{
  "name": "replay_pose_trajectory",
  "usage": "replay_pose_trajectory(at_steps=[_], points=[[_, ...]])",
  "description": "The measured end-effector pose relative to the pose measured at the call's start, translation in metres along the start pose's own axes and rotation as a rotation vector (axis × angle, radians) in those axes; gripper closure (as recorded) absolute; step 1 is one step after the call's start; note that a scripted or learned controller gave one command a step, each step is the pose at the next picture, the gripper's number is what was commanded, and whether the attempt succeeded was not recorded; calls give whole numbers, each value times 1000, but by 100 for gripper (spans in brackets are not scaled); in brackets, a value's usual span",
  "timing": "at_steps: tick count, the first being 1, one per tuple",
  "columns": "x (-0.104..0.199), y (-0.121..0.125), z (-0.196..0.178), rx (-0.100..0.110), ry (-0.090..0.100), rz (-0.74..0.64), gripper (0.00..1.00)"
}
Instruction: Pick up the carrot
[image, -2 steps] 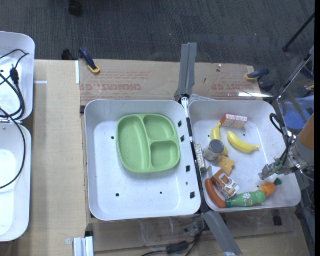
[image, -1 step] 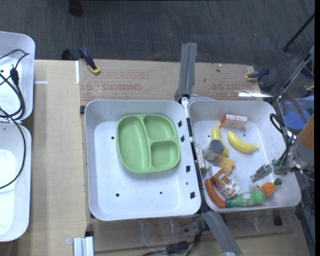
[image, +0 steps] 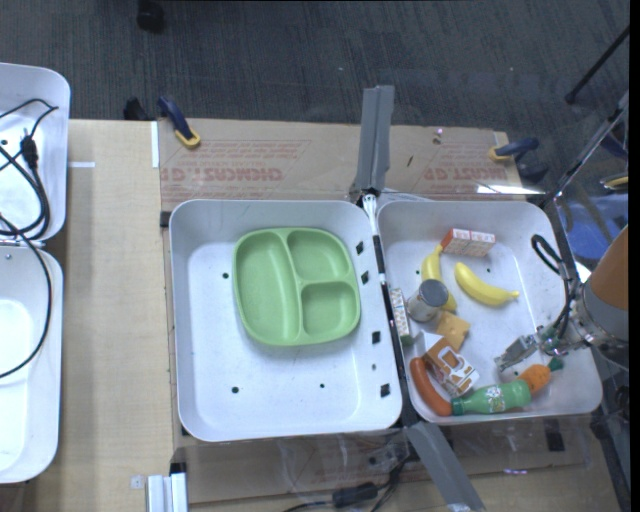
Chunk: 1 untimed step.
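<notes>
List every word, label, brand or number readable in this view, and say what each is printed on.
Red print on the cardboard sheet behind the bins: upside down, too blurred to read.
Red and white carton in the right bin: label too small to read.
Small box near the sausage: print unreadable.
Green bottle label: unreadable.
Nothing can be quoted with confidence.

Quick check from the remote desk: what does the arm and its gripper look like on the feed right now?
At the right edge, the arm shows as a grey body with an orange band above the wrist. Its gripper is small, metallic grey with thin fingers, and dark cables loop beside it over the right bin's rim.
</notes>
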<state>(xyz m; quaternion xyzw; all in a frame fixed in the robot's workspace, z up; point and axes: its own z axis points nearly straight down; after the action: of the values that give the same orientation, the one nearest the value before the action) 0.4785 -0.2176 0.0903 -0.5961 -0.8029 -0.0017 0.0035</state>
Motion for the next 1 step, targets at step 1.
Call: replay_pose_trajectory(at_steps=[1], points=[[-1,0,-8,0,-3,2,100]])
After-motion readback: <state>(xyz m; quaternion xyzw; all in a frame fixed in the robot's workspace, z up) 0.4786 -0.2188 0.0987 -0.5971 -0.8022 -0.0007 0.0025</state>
